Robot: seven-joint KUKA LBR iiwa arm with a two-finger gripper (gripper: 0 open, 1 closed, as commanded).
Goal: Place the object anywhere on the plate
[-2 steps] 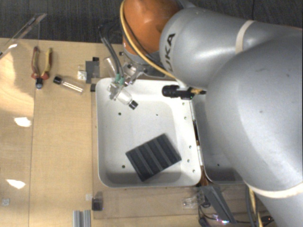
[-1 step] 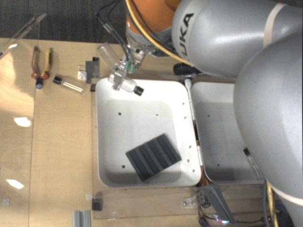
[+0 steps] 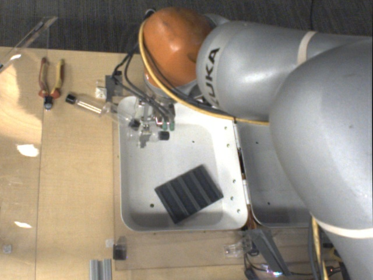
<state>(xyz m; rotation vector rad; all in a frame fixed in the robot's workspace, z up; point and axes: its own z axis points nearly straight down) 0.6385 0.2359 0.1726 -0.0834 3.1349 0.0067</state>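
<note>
A black ribbed rectangular slab (image 3: 188,193) lies tilted on the floor of the left white bin (image 3: 131,214), toward its front. My gripper (image 3: 149,127) hangs over the bin's back left corner, under the orange band and the grey wrist. It is well apart from the slab, up and to the left of it. The small dark and green parts at the gripper's tip are too cluttered to read, and I cannot make out any object in it.
The big grey arm covers most of the right bin (image 3: 271,206) and the view's right side. Red-handled pliers (image 3: 50,80) and a clear-shafted tool (image 3: 87,104) lie on the wooden bench left of the bins. Small fittings (image 3: 119,251) sit by the front edge.
</note>
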